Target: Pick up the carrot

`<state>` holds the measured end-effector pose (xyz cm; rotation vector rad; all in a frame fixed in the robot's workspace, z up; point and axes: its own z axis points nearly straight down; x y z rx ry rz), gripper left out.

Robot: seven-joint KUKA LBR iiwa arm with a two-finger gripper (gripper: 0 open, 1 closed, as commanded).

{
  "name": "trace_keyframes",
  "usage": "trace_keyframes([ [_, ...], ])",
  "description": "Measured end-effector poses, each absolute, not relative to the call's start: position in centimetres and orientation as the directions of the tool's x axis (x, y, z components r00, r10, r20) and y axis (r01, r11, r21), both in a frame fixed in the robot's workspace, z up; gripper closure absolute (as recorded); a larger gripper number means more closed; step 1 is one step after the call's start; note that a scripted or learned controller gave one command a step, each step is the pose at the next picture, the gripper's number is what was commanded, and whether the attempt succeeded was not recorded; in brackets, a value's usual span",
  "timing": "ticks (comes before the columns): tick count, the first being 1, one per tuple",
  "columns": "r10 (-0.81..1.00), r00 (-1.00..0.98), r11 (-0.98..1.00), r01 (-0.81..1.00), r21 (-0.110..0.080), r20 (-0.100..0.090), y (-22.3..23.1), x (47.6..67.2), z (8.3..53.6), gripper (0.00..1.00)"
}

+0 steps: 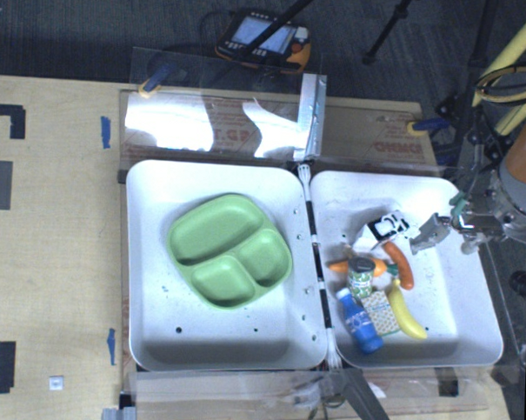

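Note:
The carrot is a small orange piece lying flat near the left side of the right bin. A little jar with a dark lid hides its middle. My gripper hangs over the bin's upper right part, well to the right of the carrot and apart from it. Its fingers stand open with nothing between them.
Around the carrot lie a red-orange sausage-shaped piece, a banana, a blue bottle, a patterned pouch and a black-and-white item. The left bin holds a green divided plate.

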<state>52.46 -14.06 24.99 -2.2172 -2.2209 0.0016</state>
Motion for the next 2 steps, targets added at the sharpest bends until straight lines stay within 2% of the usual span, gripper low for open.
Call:
trace_keyframes([
  [1, 0.997, -0.081, 0.081, 0.997, 0.0, 0.001, -11.7, 55.7, 16.1, 0.0],
  [2, 0.94, -0.34, 0.34, 0.94, 0.004, -0.002, -8.8, 60.5, 18.5, 0.0],
])
